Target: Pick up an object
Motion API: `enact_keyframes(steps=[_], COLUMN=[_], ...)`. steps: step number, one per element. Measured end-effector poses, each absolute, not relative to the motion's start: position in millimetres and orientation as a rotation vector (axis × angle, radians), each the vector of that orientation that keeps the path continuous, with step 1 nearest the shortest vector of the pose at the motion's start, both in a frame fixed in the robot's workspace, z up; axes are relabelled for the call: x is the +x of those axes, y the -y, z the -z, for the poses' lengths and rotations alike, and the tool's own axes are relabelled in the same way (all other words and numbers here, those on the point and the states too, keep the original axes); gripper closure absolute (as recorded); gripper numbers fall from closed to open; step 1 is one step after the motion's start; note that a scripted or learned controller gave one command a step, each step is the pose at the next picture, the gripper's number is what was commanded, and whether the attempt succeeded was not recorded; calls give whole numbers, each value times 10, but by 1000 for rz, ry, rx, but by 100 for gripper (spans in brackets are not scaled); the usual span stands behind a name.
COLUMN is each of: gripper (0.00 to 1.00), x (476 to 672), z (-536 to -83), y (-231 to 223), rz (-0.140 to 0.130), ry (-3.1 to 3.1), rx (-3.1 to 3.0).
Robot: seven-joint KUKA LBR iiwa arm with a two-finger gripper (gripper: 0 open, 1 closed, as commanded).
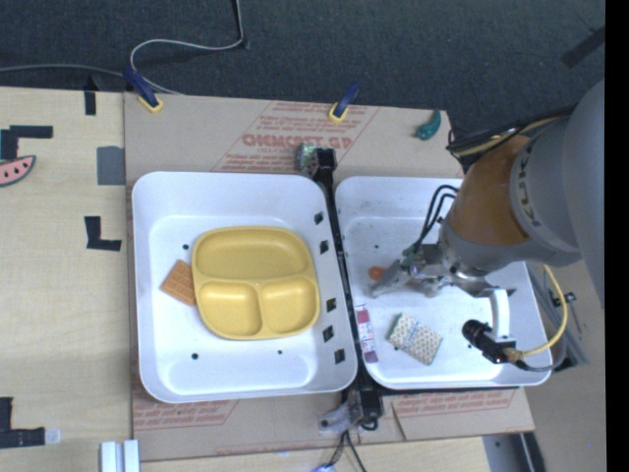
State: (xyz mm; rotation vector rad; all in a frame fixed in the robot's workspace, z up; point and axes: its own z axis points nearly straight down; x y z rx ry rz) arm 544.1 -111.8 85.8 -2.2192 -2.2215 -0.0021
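Note:
My gripper (pixel 390 275) reaches down into the right bin (pixel 393 205), its grey fingers pointing left near the bin's middle. A small orange object (pixel 376 274) lies right at the fingertips; whether it sits between them is unclear. A pale patterned packet (pixel 415 338) lies on the bin floor below the gripper, apart from it. A thin pink and white stick (pixel 365 331) rests along the right bin's left wall.
The left bin (pixel 167 362) holds a yellow divided plate (pixel 257 281) with a brown cracker-like piece (pixel 179 282) tucked under its left edge. The grey arm with the orange band (pixel 491 205) covers the right bin's right side. Cardboard lies under both bins.

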Motion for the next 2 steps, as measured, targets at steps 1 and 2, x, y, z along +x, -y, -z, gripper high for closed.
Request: enact_keyframes(steps=[1,2], gripper=[100,0], x=[5450,5450], z=[-959,-958], y=[1137,1137], rz=[2,2], ry=[2224,2224], rx=[-2225,-2225])
